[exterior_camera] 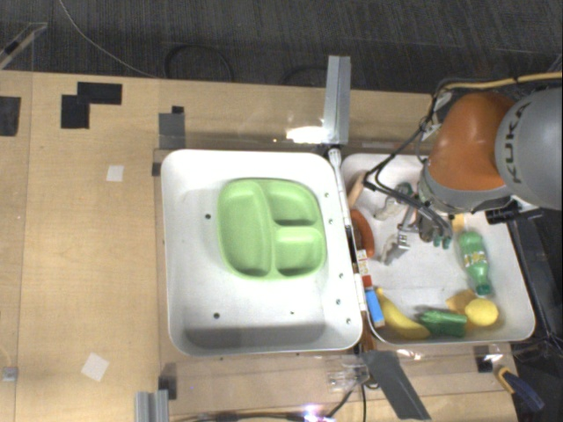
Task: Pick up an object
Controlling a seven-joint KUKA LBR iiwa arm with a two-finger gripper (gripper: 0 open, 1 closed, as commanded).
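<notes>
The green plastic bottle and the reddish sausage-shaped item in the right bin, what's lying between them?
In the camera view, the gripper hangs between the green plastic bottle and the reddish sausage-shaped item, over bare white floor of the right bin.

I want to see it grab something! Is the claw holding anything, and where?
Nothing is held. The claw hangs over the right bin floor, nothing between its fingers.

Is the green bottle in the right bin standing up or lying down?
Lying down. The green bottle rests lengthwise on the floor of the right bin, its whole side showing.
</notes>
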